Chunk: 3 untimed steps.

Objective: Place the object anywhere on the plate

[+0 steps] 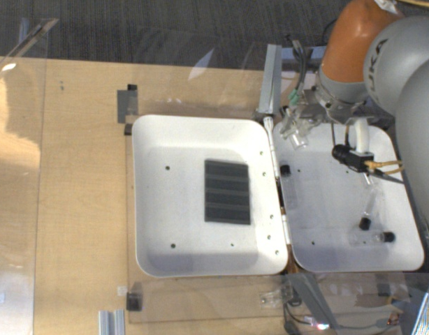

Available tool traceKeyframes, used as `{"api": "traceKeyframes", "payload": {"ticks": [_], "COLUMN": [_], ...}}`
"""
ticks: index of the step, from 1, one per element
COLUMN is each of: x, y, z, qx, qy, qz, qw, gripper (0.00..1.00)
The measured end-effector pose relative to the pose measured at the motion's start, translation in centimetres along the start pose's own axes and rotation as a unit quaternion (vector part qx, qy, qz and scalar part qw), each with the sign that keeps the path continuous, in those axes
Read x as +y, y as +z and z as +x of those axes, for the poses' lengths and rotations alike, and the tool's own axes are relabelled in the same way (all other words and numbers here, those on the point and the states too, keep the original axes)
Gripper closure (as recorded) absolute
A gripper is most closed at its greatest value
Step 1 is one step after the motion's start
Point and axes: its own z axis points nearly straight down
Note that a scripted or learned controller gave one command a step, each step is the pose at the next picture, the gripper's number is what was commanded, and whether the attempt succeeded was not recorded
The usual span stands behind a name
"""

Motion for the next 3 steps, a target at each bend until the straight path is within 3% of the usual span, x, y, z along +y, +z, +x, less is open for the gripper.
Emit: {"api": "traceKeyframes", "payload": {"ticks": [1,2,3], "x": [-6.0,-9.2,-11.2], "y": [0.0,0.1,7.9], "z": [6.7,13.0,22.0], "qx": [0.000,0.001,0.000], "qy": [-0.093,-0.037,0.054], "qz": [0.000,0.001,0.002], "qw": [0.9957,0.9993,0.9986], "gripper": [1.00,1.00,1.00]}}
